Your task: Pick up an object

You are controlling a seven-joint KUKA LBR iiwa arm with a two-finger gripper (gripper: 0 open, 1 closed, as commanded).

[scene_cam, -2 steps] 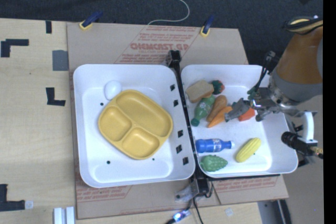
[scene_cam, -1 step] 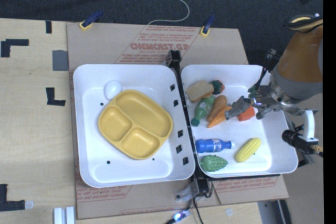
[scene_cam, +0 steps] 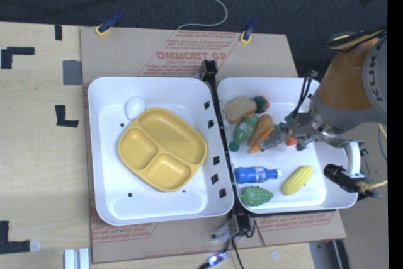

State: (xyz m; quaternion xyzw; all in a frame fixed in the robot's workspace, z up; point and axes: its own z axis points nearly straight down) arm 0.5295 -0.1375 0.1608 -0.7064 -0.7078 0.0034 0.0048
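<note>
The gripper (scene_cam: 272,142) sits low in the right bin (scene_cam: 318,198), its dark fingers pointing left toward the cluster of toy food, with the grey and orange arm (scene_cam: 352,88) reaching in behind it from the right. Whether the fingers are wide or narrow cannot be told from this slanted view; nothing shows clearly between them. The tip lies just beside the carrot (scene_cam: 261,131), perhaps touching its lower end, so the carrot looks like the likely target, though that is a judgement.

Around the carrot, the green pear-shaped piece (scene_cam: 243,131) lies just to its left, and the brown slice of bread (scene_cam: 238,108) sits above that, with a small red and green item (scene_cam: 261,103) next to it. Nearer the front of the bin lie the blue bottle (scene_cam: 255,174), the yellow corn cob (scene_cam: 297,179) and a green leafy piece (scene_cam: 255,196).

The left bin (scene_cam: 104,154) holds a yellow divided plate (scene_cam: 162,148) and a small white ball (scene_cam: 134,107).

As for progress, the approach seems done, but every object rests on the bin floor. The grasp and the lift are both left to do.
</note>
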